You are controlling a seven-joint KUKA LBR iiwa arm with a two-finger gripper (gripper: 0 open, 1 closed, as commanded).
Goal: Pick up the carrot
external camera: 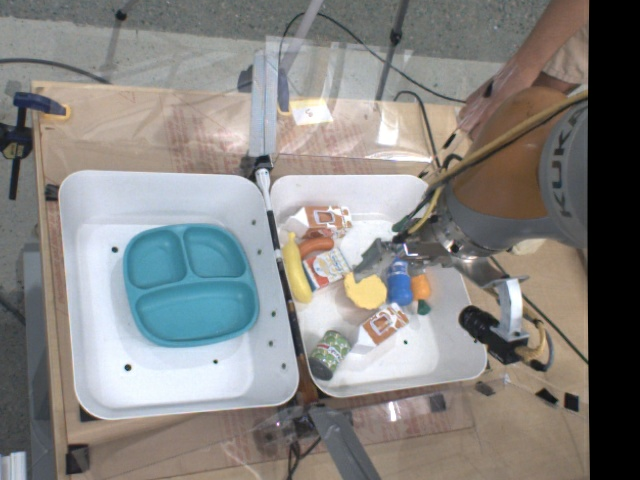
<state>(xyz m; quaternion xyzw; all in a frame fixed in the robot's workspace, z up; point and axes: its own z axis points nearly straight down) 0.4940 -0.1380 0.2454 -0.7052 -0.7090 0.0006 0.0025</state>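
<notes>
Tool (385, 256) over carrot (421, 288), rt bin (440, 363)

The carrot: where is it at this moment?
The carrot lies in the right bin, toward its right side, beside the blue bottle and just below the gripper.

I saw a blue divided plate (190, 284) lying in the left bin (80, 368). In the right bin (450, 363) a banana (296, 269) lay along the left wall, with a yellow cheese wedge (366, 291), a blue bottle (400, 286) and a green can (330, 351) nearby.
</notes>
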